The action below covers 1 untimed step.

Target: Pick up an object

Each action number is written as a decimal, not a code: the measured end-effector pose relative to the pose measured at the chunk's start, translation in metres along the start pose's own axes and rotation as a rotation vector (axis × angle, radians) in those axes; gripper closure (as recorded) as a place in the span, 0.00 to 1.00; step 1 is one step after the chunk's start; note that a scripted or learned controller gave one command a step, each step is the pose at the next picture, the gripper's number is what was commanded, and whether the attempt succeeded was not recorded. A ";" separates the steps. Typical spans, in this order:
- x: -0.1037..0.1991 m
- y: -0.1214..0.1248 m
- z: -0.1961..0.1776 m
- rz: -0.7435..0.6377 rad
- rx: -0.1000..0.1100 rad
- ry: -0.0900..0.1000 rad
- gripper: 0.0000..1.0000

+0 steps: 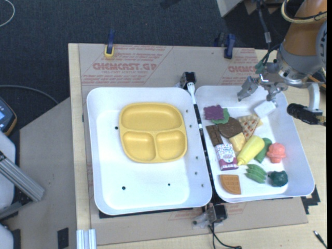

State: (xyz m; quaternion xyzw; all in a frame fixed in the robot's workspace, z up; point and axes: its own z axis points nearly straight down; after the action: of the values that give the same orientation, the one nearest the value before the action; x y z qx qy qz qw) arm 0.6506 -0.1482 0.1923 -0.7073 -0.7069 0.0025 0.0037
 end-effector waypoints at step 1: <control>0.008 0.005 0.059 -0.002 0.000 0.001 0.00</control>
State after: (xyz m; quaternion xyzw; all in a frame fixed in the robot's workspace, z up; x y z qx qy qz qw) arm 0.6553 -0.1402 0.1337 -0.7066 -0.7076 0.0023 0.0039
